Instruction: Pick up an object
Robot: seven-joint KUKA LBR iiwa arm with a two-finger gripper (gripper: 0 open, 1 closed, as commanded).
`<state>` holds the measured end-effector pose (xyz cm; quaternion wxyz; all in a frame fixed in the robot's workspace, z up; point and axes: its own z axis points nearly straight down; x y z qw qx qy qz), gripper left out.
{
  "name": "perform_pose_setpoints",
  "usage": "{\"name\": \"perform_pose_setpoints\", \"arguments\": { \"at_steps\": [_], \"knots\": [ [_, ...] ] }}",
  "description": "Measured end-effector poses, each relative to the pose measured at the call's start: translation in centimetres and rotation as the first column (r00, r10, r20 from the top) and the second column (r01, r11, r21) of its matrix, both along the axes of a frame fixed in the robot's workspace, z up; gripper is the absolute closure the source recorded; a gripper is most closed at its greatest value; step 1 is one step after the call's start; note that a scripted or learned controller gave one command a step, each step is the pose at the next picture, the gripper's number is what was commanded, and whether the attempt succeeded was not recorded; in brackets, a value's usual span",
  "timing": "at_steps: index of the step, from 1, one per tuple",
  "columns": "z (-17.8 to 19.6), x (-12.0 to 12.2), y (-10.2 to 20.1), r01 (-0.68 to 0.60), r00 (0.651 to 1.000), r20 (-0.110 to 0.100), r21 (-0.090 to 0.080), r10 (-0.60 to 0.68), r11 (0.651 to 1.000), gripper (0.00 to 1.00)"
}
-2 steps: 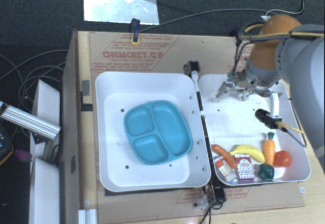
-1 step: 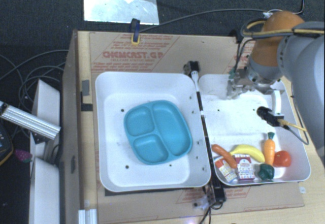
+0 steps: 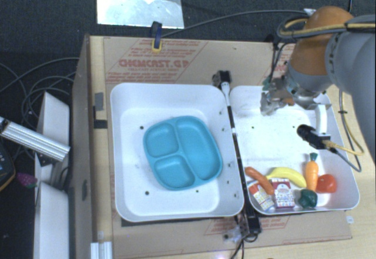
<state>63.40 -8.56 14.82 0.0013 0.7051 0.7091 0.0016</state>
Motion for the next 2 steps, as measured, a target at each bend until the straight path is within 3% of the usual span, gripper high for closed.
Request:
{"name": "perform_pose_setpoints", "arguments": {
  "at_steps": [1, 2],
  "knots": [
    [3.7, -0.5, 5.1, 0.000, 1.000, -0.001, 0.001, 0.000, 1.000, 1.00],
    [3.6, -1.9, 6.0, 0.001, 1.000, -0.004, 0.000, -0.001, 1.000, 1.00]
  ]
}}
